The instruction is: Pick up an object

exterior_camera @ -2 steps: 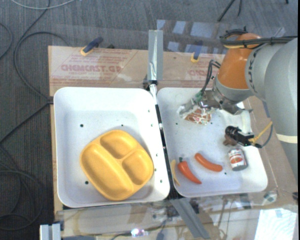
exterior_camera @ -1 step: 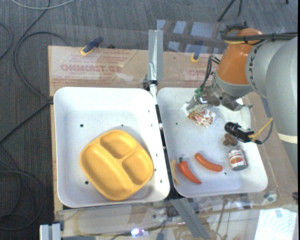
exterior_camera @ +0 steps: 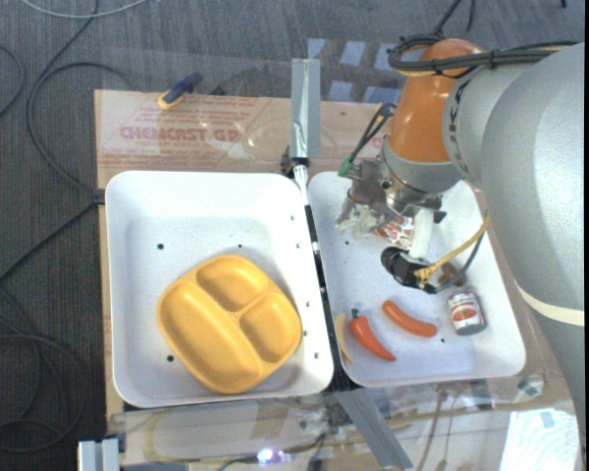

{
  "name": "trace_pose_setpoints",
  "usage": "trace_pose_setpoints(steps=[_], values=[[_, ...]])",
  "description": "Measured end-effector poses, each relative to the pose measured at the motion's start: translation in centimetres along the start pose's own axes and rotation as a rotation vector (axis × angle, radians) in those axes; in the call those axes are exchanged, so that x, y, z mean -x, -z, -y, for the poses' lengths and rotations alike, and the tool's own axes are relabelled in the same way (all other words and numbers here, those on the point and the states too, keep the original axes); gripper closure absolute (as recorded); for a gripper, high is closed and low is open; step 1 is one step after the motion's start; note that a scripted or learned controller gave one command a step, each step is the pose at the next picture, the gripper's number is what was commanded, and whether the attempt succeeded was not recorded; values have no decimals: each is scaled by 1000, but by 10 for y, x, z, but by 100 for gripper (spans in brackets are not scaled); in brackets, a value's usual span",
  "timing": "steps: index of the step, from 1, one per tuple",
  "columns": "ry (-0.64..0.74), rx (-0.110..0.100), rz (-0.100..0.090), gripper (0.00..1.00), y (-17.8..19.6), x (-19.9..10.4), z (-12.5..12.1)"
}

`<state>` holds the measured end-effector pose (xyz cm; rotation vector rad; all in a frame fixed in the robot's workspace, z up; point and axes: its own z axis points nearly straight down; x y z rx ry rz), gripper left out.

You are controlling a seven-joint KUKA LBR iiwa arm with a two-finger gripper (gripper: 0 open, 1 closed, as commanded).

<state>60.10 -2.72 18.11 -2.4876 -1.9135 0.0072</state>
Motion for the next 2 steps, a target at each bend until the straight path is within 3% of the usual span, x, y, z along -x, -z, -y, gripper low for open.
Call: trace_pose_setpoints(steps=[1, 2], values=[[0, 0, 1, 0, 0, 0, 0], [181, 0, 0, 0, -60, 84, 27]])
